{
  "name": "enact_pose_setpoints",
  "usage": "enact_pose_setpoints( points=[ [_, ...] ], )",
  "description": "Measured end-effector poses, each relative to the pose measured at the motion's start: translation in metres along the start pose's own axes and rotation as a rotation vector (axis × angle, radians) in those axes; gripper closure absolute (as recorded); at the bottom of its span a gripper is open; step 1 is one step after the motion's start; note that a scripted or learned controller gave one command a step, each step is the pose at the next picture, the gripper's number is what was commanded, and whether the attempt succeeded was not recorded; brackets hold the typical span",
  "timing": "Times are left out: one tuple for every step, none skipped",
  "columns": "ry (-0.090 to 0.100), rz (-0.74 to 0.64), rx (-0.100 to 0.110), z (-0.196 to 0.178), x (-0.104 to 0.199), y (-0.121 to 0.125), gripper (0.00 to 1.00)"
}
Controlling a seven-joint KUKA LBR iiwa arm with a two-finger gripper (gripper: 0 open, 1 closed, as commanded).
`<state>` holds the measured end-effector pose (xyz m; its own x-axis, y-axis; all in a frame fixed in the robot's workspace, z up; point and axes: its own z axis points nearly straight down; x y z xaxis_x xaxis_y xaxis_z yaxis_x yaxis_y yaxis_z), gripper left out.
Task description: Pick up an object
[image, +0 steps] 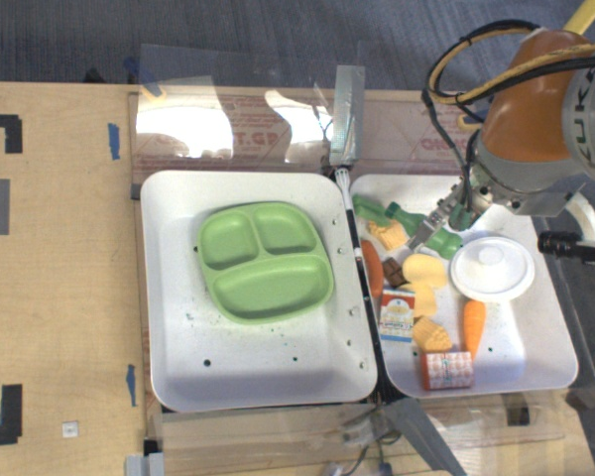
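Lowest in the frame, near the bottom edge of the right bin [555, 360], sits a small red-and-white can [447, 369] on its side. Just above it lies a yellow waffle-like piece [432, 336], with an orange carrot [473, 326] upright in the picture to its right and a small printed carton [398, 312] to its left. A round white lid or dish [492, 268] rests right of centre in that bin. Higher up I see pale yellow pieces [425, 270], a reddish-brown sausage shape [373, 266] along the bin's left wall, and a green bottle-like toy [402, 215] toward the top.

From the upper right the grey arm [535, 127] with its orange band leans in, and the gripper [423, 240] is down among the yellow pieces and the green toy. From here I cannot tell whether its fingers are parted or closed, or on anything.

Over in the left bin [169, 305], a green divided plate [265, 260] lies flat at the centre.
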<state>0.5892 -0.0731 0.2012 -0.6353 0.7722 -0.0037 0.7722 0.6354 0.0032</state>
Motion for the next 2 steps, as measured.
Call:
enact_pose_setpoints(
  points=[
    [0.002,0.706,0.005,0.0172,0.0033,0.0608,1.0],
    [0.001,0.707,0.004,0.0165,0.003,0.0607,0.0]
  ],
)
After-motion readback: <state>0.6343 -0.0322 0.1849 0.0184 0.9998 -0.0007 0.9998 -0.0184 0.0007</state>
